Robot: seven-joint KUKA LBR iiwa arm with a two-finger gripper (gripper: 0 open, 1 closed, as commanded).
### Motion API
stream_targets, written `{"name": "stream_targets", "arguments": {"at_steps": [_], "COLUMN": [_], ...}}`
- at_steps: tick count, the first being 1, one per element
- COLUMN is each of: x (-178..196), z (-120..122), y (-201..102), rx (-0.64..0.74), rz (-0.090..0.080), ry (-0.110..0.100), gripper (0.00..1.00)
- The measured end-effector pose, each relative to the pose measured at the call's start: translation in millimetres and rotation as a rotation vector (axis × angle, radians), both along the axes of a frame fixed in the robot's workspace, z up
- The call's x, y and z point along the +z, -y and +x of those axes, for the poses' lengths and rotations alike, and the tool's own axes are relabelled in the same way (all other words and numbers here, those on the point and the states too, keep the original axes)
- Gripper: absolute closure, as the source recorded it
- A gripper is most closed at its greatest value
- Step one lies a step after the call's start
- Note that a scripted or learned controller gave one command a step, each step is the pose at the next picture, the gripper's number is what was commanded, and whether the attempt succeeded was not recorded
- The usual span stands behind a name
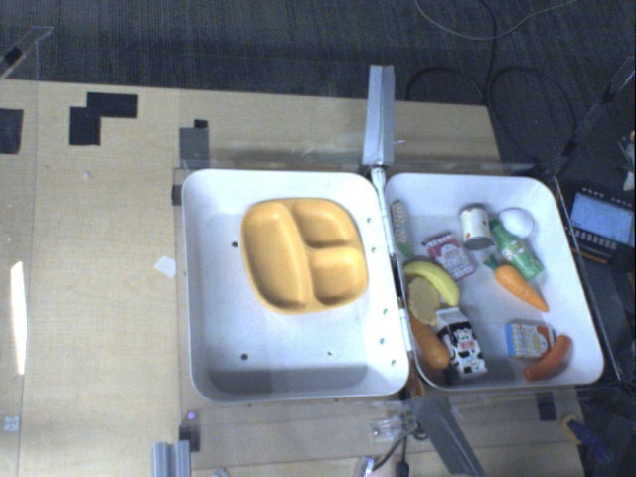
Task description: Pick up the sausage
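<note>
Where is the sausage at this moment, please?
The sausage lies in the right bin, in its near right corner as the camera view shows it, just beside a small blue and orange packet and below the carrot.

The reddish-orange sausage (550,358) lies slantwise in the right bin's near right corner, against the wall.

carton (528,339) just beside sausage (550,358)
</note>
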State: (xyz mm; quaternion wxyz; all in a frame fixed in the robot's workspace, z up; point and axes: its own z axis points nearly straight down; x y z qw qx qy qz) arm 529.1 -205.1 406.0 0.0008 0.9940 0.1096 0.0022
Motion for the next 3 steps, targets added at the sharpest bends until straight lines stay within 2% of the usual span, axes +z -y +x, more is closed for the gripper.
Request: {"name": "stream_targets", "arguments": {"at_steps": [1, 2, 3], "x": [9, -48, -39], "z": [27, -20, -40], "y": [0, 1, 1], "rx": [0.047, 0.266, 0.005], "rz": [0.0, 0.0, 0.0], "ry": [-0.002, -0.002, -0.002], "gripper": [0.0, 0.0, 0.0]}}
